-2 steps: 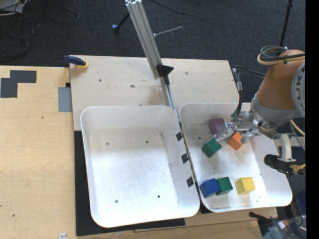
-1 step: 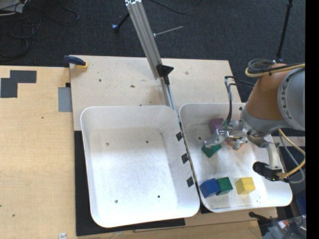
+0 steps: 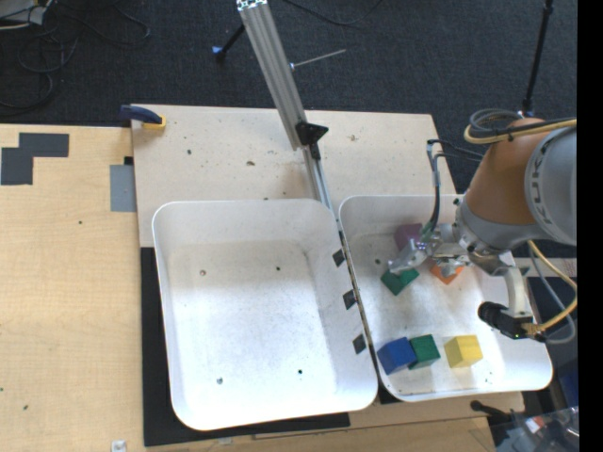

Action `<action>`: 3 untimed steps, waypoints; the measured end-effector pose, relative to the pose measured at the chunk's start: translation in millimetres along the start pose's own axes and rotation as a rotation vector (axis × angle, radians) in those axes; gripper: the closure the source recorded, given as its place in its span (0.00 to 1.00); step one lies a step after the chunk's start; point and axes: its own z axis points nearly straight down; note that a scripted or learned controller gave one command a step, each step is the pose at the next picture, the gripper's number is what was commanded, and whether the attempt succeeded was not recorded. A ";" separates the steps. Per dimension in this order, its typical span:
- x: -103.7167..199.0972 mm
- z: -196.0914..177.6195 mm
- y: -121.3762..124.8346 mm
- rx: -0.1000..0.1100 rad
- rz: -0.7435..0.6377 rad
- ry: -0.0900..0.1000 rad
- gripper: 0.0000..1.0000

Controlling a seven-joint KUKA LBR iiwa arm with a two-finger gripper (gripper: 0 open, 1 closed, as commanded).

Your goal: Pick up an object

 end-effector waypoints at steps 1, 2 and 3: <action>-1.5 -9.7 0.9 -0.002 0.008 0.001 1.00; -11.6 -56.3 1.8 0.018 0.005 0.002 1.00; -12.9 -96.5 2.9 0.018 -0.004 0.003 1.00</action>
